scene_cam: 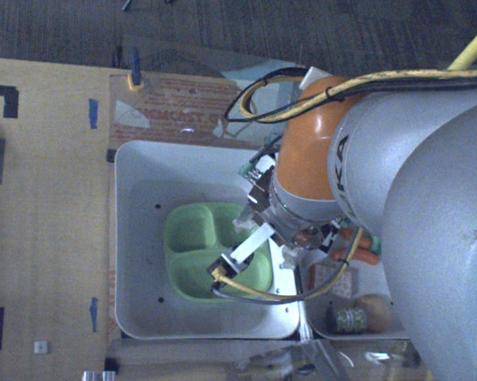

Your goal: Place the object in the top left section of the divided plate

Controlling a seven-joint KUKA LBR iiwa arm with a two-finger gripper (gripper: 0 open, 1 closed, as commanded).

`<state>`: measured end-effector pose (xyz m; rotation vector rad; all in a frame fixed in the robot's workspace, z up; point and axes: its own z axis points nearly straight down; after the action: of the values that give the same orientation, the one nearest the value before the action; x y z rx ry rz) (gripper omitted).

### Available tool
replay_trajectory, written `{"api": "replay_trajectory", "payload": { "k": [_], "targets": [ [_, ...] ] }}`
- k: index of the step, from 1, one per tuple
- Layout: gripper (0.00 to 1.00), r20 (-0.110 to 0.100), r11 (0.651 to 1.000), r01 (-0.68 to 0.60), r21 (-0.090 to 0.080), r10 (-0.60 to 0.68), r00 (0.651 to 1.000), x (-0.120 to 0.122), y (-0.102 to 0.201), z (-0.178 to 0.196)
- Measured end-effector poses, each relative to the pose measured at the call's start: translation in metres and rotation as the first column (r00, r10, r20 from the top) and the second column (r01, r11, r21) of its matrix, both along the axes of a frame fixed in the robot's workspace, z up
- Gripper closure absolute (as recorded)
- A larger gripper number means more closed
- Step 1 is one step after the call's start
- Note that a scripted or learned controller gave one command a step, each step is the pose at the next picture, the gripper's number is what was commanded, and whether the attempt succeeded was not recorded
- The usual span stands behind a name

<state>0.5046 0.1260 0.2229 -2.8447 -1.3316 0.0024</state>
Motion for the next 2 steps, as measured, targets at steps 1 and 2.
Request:
{"api": "replay_trajectory", "payload": {
  "k": [1,2],
  "targets": [
    [1.0,-0.002,1.0,-0.001,0.0,0.001,1.0,0.0002,0.0002,0.009],
    [0.0,-0.002,1.0,-0.001,-0.001,0.001,1.0,0.0001,0.0003,0.009]
  ]
}}
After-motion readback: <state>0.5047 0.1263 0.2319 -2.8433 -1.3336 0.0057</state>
